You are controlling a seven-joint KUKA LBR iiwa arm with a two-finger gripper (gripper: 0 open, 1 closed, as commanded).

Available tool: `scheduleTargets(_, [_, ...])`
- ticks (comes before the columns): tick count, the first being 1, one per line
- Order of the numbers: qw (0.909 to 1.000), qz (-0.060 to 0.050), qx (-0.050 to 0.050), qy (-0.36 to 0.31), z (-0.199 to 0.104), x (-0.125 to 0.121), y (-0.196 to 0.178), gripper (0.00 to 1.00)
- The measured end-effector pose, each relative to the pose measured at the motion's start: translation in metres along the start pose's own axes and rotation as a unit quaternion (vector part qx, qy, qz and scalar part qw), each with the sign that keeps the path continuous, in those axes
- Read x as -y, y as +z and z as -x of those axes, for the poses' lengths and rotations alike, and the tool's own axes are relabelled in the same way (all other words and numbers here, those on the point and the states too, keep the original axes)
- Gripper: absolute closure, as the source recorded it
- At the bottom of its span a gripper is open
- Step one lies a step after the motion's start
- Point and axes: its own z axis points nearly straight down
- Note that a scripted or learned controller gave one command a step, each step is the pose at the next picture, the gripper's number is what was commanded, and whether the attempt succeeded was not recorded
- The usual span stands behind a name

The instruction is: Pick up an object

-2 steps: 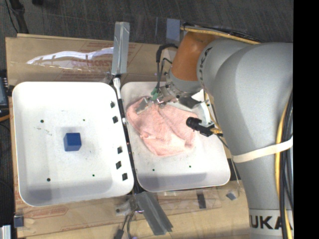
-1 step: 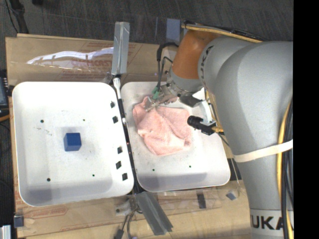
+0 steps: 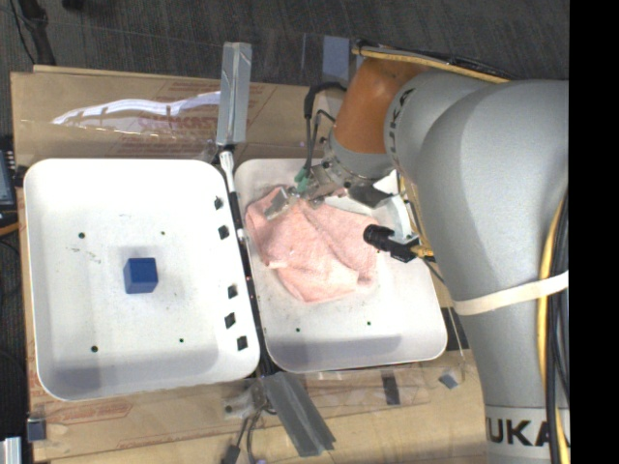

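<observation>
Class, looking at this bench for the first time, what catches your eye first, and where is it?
The big grey arm fills the right side, its gripper down at the upper edge of a pink cloth crumpled in the right bin. A small blue cube sits alone in the left bin.

The two bins [image 3: 126,365] look like smooth, slightly glossy white plastic. The pink cloth [image 3: 314,249] is soft, matt and wrinkled. The blue cube [image 3: 141,275] looks matt. The arm [image 3: 484,191] has a smooth grey shell with a satin sheen. Brown cardboard [image 3: 126,114] covers the counter.
</observation>
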Motion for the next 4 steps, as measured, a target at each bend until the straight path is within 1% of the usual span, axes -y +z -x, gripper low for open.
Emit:
scheduleTargets(1, [0.9913, 0.001, 0.001, -0.132, -0.001, 0.009, -0.004, 0.00])
scheduleTargets(2, [0.9999, 0.003, 0.002, -0.014, 0.030, 0.009, 0.007, 0.00])
scheduleTargets(3, [0.9998, 0.001, 0.000, -0.018, 0.029, 0.008, 0.000, 1.00])
scheduleTargets(4, [0.9998, 0.001, 0.001, -0.018, 0.029, 0.008, -0.001, 0.00])
